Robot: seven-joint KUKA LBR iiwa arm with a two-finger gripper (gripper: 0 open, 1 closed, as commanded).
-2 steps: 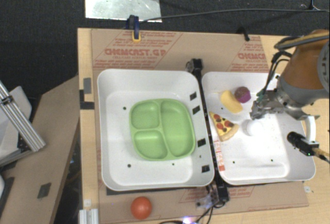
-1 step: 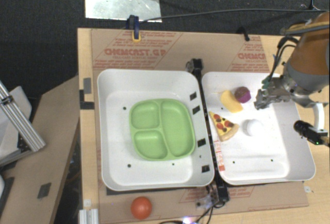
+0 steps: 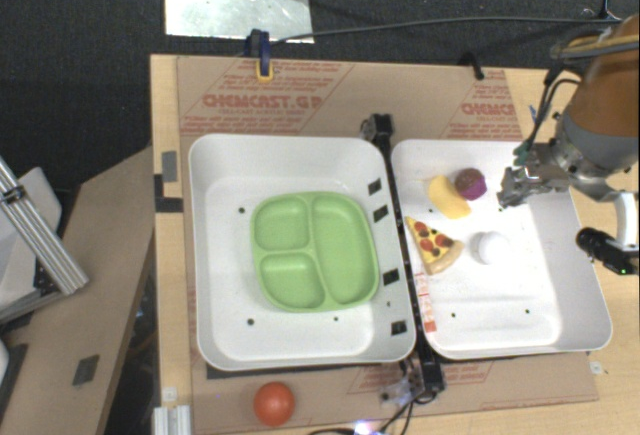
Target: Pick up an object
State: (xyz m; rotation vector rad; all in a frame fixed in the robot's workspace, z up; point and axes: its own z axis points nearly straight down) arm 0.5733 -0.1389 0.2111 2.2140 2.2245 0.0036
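In the right bin lie a yellow lemon-like piece, a purple round piece touching it, a pizza slice toy and a small white ball. My gripper hangs over the bin's upper right part, just right of the purple piece and above the white ball. It is small and dark here, and nothing shows between its tips.
The left bin holds a green divided plate. A red-orange ball rests on the bench in front of the bins. A black divider with clips runs between the bins. Cables cross the back.
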